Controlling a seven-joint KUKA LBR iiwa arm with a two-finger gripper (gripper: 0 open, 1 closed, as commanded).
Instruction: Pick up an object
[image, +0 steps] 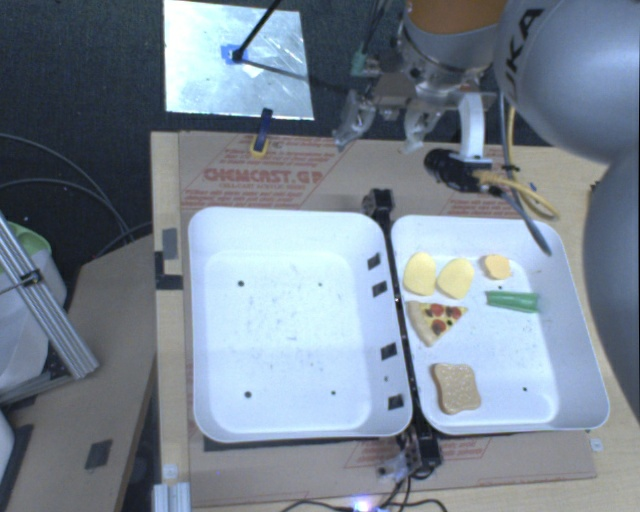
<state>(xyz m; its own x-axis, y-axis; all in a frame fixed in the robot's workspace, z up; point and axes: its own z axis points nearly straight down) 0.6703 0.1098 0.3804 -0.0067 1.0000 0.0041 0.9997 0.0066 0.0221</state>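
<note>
Hand (385, 122) above triangular pizza slice (435, 319), red-dotted

Dark floor (80, 70), metal sheet (238, 60), tan bench (120, 300)

Two shallow white plastic bins: left bin (215, 250), right bin (570, 300). In the right one, six toy food pieces: two pale yellow oval chips (421, 271) (456, 278) at 11 o'clock, one small orange-yellow round piece (497, 266) at 1, one green bean-like stick (513, 300) at 2. One pizza slice wedge (436, 319) near centre, one tan toast slice (457, 388) at 6.
</note>
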